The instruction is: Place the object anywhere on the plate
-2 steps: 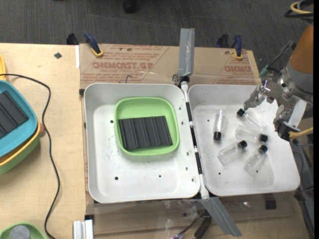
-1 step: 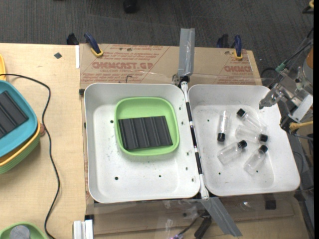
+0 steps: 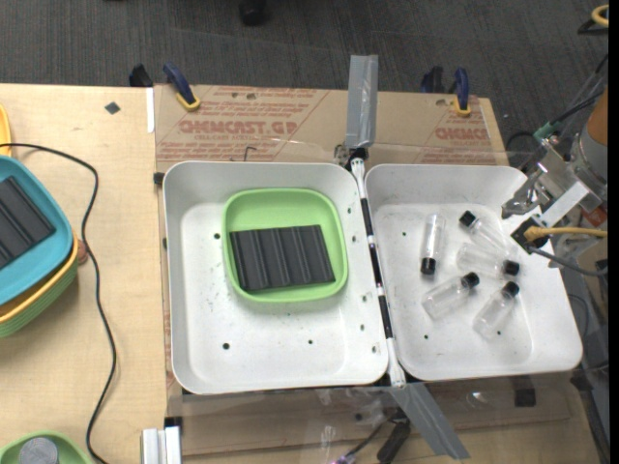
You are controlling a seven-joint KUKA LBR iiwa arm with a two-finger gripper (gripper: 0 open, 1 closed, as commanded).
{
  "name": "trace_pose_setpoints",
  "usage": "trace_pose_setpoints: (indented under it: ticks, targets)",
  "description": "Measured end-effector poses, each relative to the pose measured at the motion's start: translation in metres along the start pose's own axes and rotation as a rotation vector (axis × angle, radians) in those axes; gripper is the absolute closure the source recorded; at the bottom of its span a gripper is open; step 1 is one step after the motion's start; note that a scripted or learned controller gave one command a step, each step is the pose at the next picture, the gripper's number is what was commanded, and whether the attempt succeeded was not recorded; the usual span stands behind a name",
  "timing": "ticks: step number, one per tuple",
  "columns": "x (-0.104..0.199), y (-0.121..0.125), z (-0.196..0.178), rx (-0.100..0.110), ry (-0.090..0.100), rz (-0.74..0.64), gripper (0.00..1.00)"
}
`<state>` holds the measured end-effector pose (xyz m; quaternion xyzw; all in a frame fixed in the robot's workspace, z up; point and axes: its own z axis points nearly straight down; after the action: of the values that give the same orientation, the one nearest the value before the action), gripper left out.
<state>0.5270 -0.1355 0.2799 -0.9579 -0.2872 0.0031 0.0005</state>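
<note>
Now | pincer (image 3: 523,201) at 3 o'clock of right bin (image 3: 416,341), grip cannot tell | centre on nearest vial (image 3: 470,221), clear of neighbours | then green plate (image 3: 282,209) at 9 o'clock

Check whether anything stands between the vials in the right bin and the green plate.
Only the bins' adjoining rims lie between the vials and the green plate. A black ribbed mat covers much of the plate, leaving its border bare.
</note>
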Motion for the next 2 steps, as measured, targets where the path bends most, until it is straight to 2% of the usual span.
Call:
trace_pose_setpoints:
  ticks: [1, 2]
  targets:
    - [0.01, -0.021, -0.002, -0.001, -0.001, 0.221, 0.0]
    - [0.007, -0.022, 0.012, 0.0, 0.001, 0.377, 0.0]
